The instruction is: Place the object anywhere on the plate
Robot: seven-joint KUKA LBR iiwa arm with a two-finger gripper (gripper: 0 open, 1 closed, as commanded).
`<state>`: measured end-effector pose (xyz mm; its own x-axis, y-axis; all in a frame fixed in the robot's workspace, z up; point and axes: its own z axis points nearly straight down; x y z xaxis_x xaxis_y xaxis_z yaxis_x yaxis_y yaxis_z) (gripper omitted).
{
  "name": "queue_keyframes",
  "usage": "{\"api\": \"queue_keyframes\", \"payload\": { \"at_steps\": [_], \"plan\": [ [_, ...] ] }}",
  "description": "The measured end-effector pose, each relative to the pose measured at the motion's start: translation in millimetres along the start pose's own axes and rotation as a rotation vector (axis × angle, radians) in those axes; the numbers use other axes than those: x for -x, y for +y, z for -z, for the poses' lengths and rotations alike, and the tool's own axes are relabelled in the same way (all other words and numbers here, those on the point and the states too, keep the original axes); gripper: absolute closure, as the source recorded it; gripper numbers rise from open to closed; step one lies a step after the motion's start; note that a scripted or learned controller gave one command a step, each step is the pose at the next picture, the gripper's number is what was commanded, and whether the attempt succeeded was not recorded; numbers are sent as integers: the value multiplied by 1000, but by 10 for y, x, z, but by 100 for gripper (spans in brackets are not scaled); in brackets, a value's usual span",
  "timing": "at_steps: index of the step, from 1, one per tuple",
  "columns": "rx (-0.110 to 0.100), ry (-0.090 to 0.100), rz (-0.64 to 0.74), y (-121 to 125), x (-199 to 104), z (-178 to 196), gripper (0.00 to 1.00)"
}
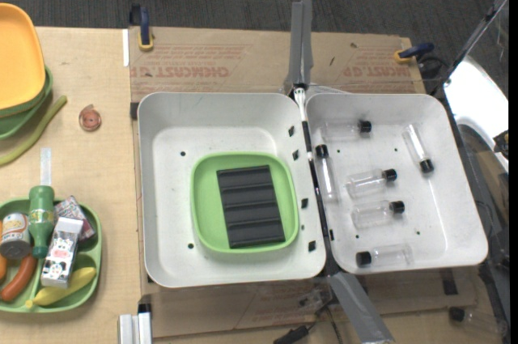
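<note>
black ridged block (252,206) is already sitting flat on the green plate (202,197) in the left bin (162,132), roughly centred, edges inside the rim. you're looking at a placement that reads as done. the arm is at the far right edge by the right bin (453,172); jaws state i cannot tell. if you're finishing the step, be keeping the arm high and clear so nothing is nudging the block. clear vials (372,182) are lying scattered in the right bin, well apart from the plate.
</note>
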<state>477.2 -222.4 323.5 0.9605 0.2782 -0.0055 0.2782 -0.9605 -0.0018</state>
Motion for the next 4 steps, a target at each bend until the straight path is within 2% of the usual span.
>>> {"api": "queue_keyframes", "payload": {
  "at_steps": [1,4],
  "plan": [
    [-1,0,-75,1,-4,-111,0],
    [0,0,-79,0,-6,-103,0]
  ]
}}
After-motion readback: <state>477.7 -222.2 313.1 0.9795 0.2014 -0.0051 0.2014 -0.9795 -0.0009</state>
